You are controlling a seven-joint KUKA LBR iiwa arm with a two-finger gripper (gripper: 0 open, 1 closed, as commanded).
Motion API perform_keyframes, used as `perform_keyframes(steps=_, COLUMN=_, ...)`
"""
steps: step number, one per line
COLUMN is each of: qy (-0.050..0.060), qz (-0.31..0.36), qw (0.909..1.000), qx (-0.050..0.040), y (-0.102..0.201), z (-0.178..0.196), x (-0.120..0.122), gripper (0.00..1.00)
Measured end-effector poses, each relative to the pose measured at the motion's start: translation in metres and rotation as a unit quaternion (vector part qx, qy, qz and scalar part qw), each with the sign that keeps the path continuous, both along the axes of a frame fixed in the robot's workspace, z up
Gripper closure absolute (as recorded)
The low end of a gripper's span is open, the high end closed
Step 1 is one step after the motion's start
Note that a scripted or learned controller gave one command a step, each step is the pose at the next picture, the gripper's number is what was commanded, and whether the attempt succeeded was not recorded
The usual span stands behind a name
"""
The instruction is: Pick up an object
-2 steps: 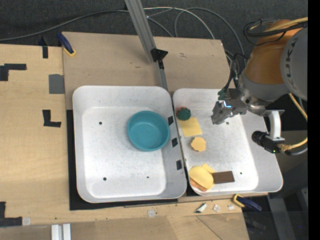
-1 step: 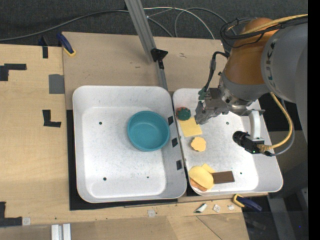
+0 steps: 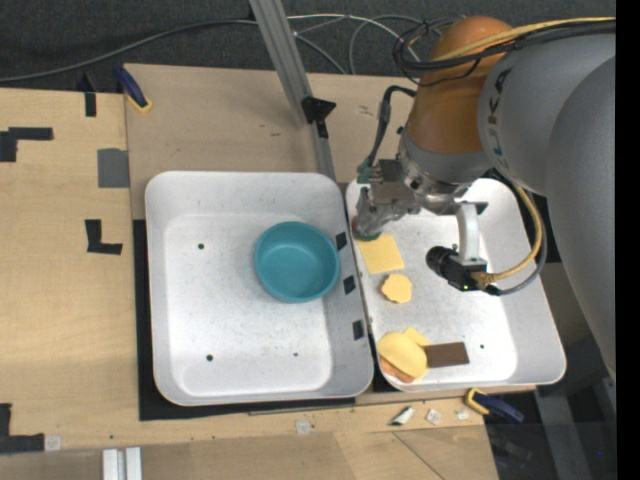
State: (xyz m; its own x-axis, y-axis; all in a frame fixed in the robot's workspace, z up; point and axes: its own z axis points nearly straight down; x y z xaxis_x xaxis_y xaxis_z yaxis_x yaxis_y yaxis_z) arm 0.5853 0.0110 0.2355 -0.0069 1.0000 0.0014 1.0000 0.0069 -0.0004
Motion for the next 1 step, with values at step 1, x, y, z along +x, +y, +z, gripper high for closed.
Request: perform_keyframes(steps=1, qy=0.0, qz=0.0, qw=1.0, qx=0.0003, y=0.0566, z=0.0054, x=0.0149, gripper=1.0)
